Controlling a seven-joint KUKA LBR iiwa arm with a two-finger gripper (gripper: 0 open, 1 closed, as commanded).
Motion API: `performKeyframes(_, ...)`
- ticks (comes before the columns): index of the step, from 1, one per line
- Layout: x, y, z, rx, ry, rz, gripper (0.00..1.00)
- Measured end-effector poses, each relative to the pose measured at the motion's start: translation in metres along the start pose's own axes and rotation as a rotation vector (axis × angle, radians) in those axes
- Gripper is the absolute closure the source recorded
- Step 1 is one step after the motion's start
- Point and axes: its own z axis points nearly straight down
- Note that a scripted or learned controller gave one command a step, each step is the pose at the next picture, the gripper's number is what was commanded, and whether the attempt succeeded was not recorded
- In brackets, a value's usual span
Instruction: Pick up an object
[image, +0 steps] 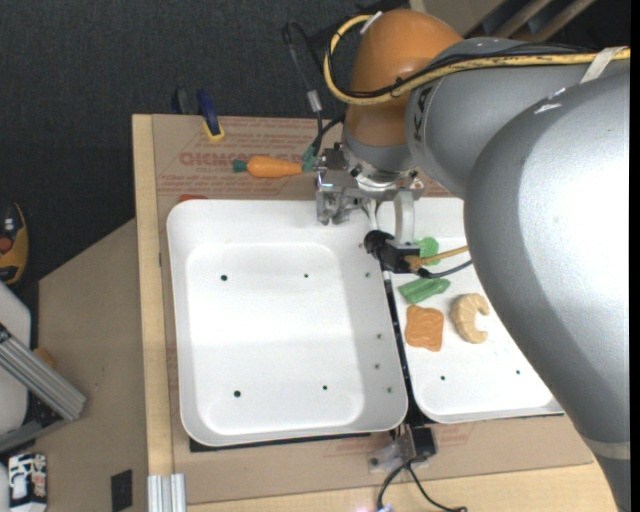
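Two bins on the bench, and the gripper (340, 205) hangs over the left bin's (270, 320) far edge, clutching nothing I can see, while the croissant (471, 317), orange block (424, 328) and green pod (424, 289) wait unpicked along the right bin's (490, 395) left edge.

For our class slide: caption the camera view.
Grey arm's pincer above the left bin; toy foods lie in the right bin.

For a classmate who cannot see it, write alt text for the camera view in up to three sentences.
A large grey robot arm with an orange band reaches in from the right, its gripper at the far edge where two shallow white bins meet. The right bin holds a green pod-shaped piece, an orange chunk and a pale croissant shape. A toy carrot lies on the board behind the left bin.
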Motion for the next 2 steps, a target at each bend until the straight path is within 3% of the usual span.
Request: performKeyframes(2, 0.001, 0.001, -0.021, -0.004, 0.000, -0.001, 1.00)
